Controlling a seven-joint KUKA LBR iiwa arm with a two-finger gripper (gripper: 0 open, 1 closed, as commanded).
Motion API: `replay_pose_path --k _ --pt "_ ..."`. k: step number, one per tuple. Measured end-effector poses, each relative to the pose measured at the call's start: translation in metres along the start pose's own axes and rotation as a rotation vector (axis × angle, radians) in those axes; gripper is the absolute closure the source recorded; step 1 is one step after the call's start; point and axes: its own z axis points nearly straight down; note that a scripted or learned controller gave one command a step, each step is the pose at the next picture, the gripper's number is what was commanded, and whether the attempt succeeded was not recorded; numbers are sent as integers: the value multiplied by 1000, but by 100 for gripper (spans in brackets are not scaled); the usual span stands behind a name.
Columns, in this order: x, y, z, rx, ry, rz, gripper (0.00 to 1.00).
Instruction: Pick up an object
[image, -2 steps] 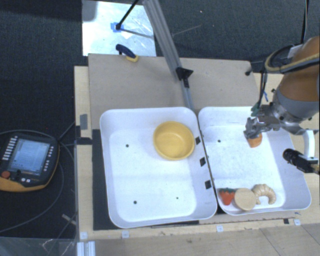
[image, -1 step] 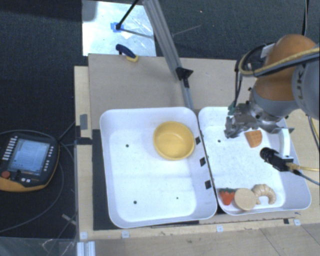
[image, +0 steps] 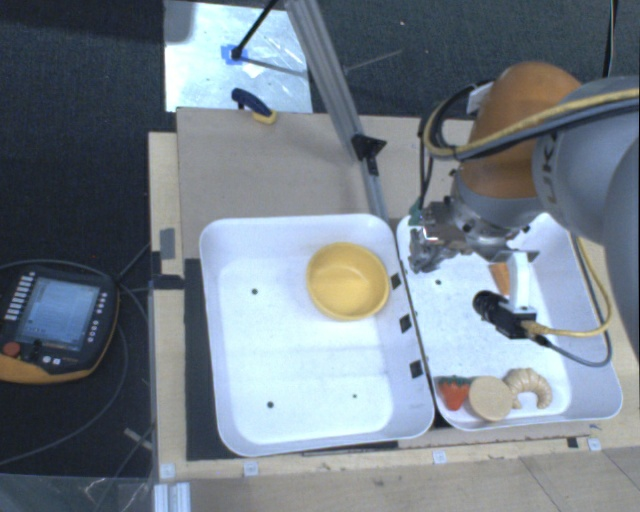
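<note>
Overhead, the grey arm (image: 575, 150) with its orange band reaches in from the right and hangs over the far left part of the right bin (image: 590, 395); its gripper (image: 425, 250) sits at that bin's far left corner, close to the wall shared with the left bin (image: 230, 400); the metal parts there blur together, so whether the gripper is wide or narrow cannot be told, and nothing shows clearly held in it. Along the right bin's near edge lie three things in a row: a small red-orange piece with a green top (image: 453, 392) on the left, a round tan disc (image: 490, 398) touching it in the middle, and a curved cream pastry-like piece (image: 530, 385) just to the right; an orange strip (image: 499, 275) lies further back, partly hidden under the wrist; a black fitting with a yellow cable (image: 503, 312) hangs over the bin's middle. Meanwhile the left bin bears a yellow bowl (image: 347, 280), upright, in its far right part, well apart from the gripper; both bins rest on a brown bench board (image: 260, 170); a handheld control pendant (image: 50, 320) lies on the dark floor at far left; a slanted metal pole (image: 335, 90) crosses the far side.
</note>
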Motion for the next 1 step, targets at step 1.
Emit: replay_pose_path --k 1 --pt "63 -5 0 0 0 0 100"
